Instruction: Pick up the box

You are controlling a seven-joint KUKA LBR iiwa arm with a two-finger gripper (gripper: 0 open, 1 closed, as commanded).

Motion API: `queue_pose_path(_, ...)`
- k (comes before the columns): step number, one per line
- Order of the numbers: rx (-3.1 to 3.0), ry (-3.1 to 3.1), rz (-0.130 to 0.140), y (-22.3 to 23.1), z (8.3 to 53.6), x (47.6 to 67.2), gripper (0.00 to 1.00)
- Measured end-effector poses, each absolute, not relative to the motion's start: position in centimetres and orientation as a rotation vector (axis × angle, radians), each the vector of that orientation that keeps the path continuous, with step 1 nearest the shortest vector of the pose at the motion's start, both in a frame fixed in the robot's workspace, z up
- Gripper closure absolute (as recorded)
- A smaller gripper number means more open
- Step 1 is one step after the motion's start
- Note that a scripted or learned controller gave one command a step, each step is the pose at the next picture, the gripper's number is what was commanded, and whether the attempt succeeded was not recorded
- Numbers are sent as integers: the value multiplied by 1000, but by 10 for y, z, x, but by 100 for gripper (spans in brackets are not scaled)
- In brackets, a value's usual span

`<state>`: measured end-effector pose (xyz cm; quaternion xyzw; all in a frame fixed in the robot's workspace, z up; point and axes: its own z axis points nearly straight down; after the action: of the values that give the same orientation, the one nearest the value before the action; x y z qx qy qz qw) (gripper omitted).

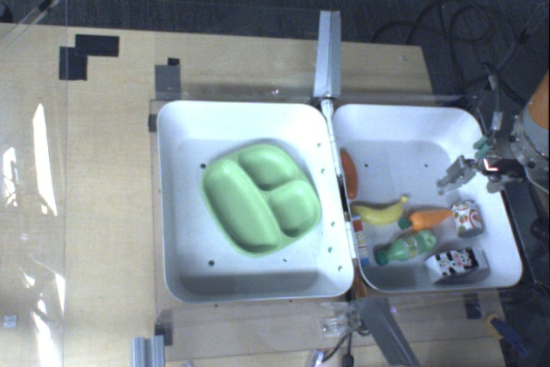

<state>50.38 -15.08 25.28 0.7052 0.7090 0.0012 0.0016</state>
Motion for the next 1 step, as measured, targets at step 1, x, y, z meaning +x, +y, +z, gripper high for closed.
queue_pose_path(1,2461,1951,3,-96,103,537,0)
